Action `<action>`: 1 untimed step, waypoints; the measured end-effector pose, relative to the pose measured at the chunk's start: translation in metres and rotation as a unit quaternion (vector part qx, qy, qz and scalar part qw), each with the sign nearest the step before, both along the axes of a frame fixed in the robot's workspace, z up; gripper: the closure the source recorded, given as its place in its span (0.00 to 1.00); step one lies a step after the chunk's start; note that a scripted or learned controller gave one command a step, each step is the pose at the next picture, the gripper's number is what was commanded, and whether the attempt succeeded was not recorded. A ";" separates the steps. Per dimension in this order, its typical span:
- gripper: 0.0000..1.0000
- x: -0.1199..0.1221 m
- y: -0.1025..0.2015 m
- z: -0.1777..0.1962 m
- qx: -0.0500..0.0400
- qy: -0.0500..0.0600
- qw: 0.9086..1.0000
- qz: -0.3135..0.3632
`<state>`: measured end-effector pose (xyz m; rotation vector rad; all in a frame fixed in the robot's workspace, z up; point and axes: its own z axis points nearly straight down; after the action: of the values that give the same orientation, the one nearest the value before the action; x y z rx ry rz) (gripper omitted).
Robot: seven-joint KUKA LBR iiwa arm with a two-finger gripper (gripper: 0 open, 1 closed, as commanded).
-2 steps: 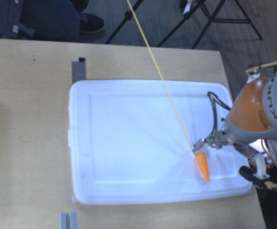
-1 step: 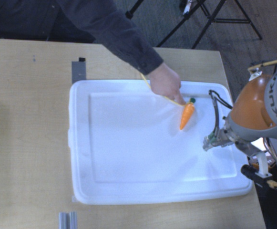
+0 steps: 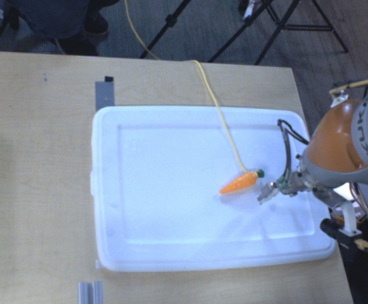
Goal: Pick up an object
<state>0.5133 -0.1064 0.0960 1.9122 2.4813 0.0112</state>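
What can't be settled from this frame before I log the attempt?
- Gripper, camera view: small and blurred, so its finger state is unreadable.
- Gripper against toy carrot: it sits just right of the carrot's green tip, but touching or apart cannot be judged.
- Arm: cut off by the right edge.
- Yellow cord: it runs out of the top edge, so its far end is unseen.

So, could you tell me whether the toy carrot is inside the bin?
Inside: the carrot lies flat on the white bin floor, right of centre.
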 end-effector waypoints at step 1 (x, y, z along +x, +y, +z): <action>0.00 0.100 0.001 -0.011 0.000 0.003 1.000 -0.001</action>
<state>0.6132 -0.1052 0.0854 1.9187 2.4822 0.0037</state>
